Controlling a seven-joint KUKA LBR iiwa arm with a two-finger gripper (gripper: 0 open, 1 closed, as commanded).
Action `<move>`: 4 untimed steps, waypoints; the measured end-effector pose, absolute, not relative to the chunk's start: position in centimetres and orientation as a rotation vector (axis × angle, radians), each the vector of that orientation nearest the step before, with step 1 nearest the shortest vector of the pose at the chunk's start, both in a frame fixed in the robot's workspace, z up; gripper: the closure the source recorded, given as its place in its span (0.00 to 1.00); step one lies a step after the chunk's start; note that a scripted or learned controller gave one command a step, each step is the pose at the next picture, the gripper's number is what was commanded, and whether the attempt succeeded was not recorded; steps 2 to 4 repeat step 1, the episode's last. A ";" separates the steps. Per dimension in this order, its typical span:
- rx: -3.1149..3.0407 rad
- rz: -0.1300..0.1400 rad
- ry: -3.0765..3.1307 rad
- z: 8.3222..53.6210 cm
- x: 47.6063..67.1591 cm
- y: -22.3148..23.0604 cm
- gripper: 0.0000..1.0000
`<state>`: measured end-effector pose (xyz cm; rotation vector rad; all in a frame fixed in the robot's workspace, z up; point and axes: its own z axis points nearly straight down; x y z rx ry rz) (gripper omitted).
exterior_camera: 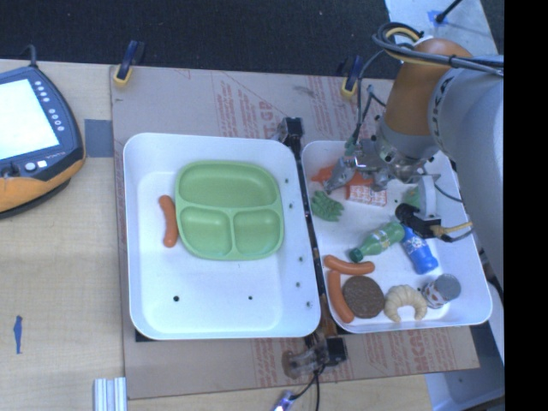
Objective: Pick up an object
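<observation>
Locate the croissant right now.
The croissant lies in the right bin, near its front edge, between the brown patty on its left and the small can on its right.

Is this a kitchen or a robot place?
Probably a robot test bench, not a kitchen: a grey arm reaches over two white bins of toy food, and a control tablet lies beside them.

You've got the gripper (364, 171) low over the right bin (467, 315), back left part, above a red-and-white packet (368, 195). Also in that bin: green bottle (377, 241), blue bottle (419, 252), sausages (348, 265), brown patty (364, 296), croissant (406, 301). Left bin (150, 306): green divided tray (229, 209), one sausage (169, 220) beside it.
</observation>
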<state>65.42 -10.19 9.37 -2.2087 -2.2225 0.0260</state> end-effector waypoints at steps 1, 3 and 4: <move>-2.202 0.041 -2.220 10.4 65.2 -10.5 1.00; -2.202 0.041 -2.220 10.4 65.2 -10.5 1.00; -2.202 0.041 -2.220 10.4 65.2 -10.5 1.00</move>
